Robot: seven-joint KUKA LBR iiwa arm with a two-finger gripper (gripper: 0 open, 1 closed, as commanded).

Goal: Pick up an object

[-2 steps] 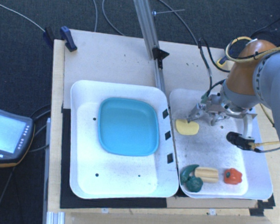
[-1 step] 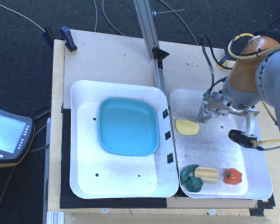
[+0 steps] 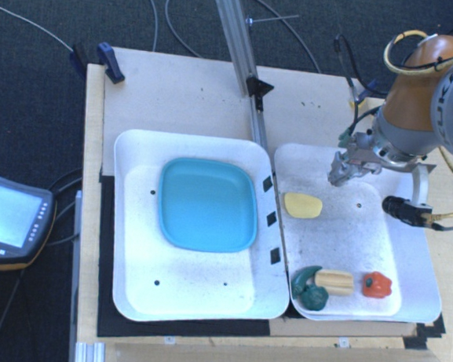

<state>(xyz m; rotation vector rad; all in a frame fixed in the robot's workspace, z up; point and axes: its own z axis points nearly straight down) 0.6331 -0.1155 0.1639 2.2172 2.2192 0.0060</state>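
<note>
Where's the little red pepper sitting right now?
The red pepper lies in the right bin, near its front right corner, just right of the tan block.

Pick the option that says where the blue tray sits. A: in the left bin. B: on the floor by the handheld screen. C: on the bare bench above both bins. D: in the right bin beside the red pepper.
A: the blue tray lies flat inside the left bin, while the yellow piece and red pepper lie in the right bin.
</note>
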